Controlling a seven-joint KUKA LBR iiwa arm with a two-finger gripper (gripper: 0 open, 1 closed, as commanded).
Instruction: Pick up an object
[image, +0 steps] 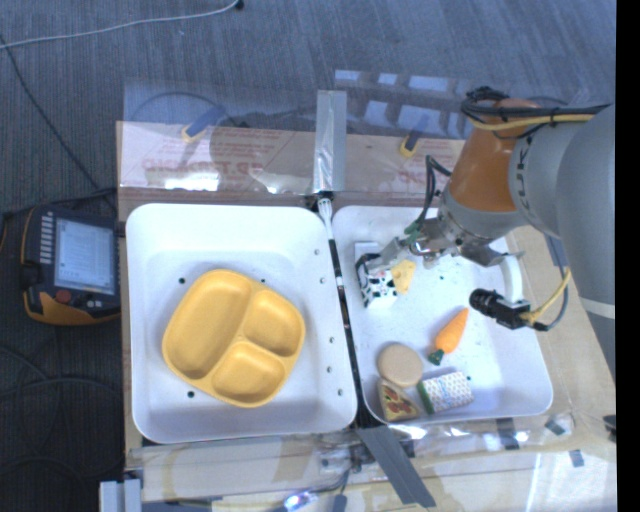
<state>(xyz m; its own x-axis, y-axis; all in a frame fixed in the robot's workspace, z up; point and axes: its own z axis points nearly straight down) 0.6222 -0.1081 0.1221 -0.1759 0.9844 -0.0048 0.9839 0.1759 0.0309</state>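
My gripper (374, 272) is low in the right bin (520, 375), near its upper left corner by the divider. A small black-and-white spotted object (379, 290) lies right under it, and a pale yellow piece (403, 275) sits against its right side. Whether either one is held cannot be made out. An orange carrot (452, 331) lies in the bin's middle, apart from the gripper. Along the front edge sit a round tan object (401, 362), a small red-and-yellow box (397, 401) and a patterned can (446, 390) on its side.
A yellow divided plate (233, 335) lies in the left bin (150, 240). The arm's grey body and orange band (490, 175) hang over the right bin's upper right, with a black cable fitting (497, 304) above the bin floor. A teach pendant (70, 265) rests left of the bench.
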